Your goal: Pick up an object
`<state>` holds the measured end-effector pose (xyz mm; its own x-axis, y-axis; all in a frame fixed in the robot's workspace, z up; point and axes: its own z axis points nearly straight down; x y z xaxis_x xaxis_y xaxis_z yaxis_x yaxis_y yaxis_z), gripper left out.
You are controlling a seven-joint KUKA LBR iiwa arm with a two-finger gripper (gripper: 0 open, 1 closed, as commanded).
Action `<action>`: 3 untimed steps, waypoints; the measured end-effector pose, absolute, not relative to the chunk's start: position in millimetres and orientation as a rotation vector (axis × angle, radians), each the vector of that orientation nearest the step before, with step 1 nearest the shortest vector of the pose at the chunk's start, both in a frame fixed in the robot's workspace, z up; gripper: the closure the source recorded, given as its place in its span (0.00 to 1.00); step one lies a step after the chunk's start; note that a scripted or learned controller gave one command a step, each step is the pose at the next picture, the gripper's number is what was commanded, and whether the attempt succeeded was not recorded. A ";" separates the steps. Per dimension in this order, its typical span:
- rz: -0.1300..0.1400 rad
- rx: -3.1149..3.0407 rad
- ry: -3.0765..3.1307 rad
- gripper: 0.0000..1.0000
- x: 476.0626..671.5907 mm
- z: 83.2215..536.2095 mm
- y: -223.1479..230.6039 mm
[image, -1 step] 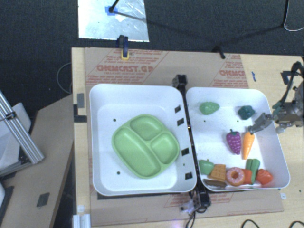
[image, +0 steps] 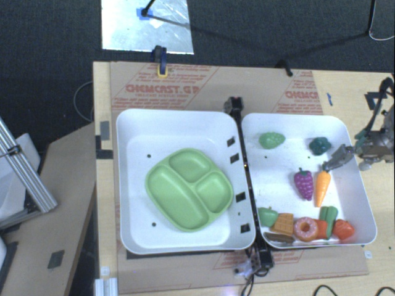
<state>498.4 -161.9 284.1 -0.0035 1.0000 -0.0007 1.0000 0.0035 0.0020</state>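
The right bin (image: 345,134) holds toy foods. A pale green lump (image: 271,140) and a dark green piece (image: 319,145) lie near its far wall. Purple grapes (image: 303,184) and an orange carrot (image: 321,188) lie side by side mid-bin. A pink-iced doughnut (image: 305,228), a waffle (image: 283,223), and a red piece (image: 343,230) crowd the near wall.

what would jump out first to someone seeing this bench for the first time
The pale green divided plate lies alone in the left bin, large against the white. The right bin holds the colour: a purple grape bunch beside an orange carrot mid-bin, and a pink donut in the crowd of toy food along the near wall. The gripper reaches in from the right, just above the carrot's top.
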 end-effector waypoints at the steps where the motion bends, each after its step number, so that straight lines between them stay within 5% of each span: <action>1: 0.002 2.219 2.222 0.00 503.5 243.3 -162.4; 3: -0.001 2.223 2.224 0.00 496.1 141.0 -153.6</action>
